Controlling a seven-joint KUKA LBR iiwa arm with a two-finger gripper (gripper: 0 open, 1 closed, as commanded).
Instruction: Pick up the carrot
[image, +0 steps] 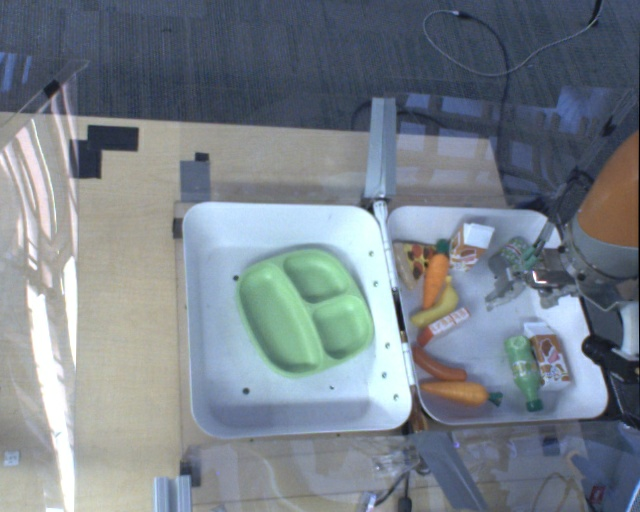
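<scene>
Carrot: there are two orange toy carrots in the right bin (590, 400). One carrot (434, 279) stands up and down near the bin's left wall, just above a yellow banana (436, 309). The other carrot (462, 393) lies flat near the bottom edge, just under a red sausage (441, 367).
Claw: the claw (505, 279) hangs over the middle of the right bin. Its fingers look spread apart. It has nothing in it.
Arm: the grey arm with the orange band (608, 215) comes in from the right.
Other toys: a green bottle (522, 370) and a small brown carton (550, 359) sit at the right. A little white box (470, 243) sits near the top.
Left bin: a green plate with three parts (305, 310) lies in the left bin (205, 300).
Step now: I think the claw needs to move to a carrot.
How to do it well: the flat carrot looks easier, since it has more room on one side. Go down over its middle with one finger on each long side. Keep clear of the sausage and the bin wall. Close gently, then lift straight up.
</scene>
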